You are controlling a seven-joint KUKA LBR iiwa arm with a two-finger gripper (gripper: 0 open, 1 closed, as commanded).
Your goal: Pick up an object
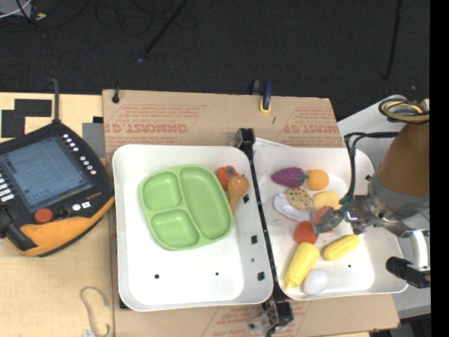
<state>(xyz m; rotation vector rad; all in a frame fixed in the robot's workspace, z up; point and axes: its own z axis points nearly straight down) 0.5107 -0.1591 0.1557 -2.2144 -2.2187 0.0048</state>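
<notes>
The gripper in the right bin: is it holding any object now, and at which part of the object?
It cannot be told. The gripper sits low among the toy food, right by the red piece, but nothing is clearly seen between its fingers.

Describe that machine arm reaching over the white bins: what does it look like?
The arm is a thick rounded body, orange-brown on top and grey below. Black cables loop beside it. It narrows to a small grey metal gripper with dark parts.

Dark carpeted floor (pixel 210 34) strewn with cables, cardboard-covered bench (pixel 210 121) — teach pendant (pixel 49 181) at left
</notes>
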